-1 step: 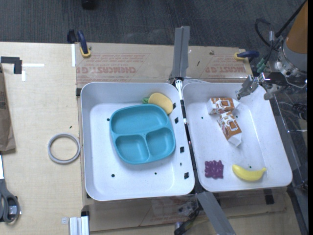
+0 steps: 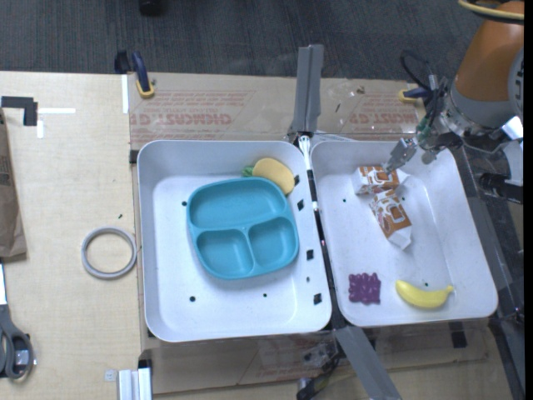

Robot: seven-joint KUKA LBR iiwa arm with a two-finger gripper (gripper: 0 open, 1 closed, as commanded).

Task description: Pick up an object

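Left bin (image 2: 158,248): blue divided tray (image 2: 242,227) sitting centred. Right bin (image 2: 466,257): white-and-orange crinkled snack packet (image 2: 387,207) lying lengthwise at upper centre, gripper (image 2: 403,153) hovering at its top end; jaw opening — cannot tell

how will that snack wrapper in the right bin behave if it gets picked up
The snack wrapper looks crinkled and thin, so it will probably flop and sag. It seems light for its size. Its glossy film may slip, and pushing would likely slide it along the right bin.
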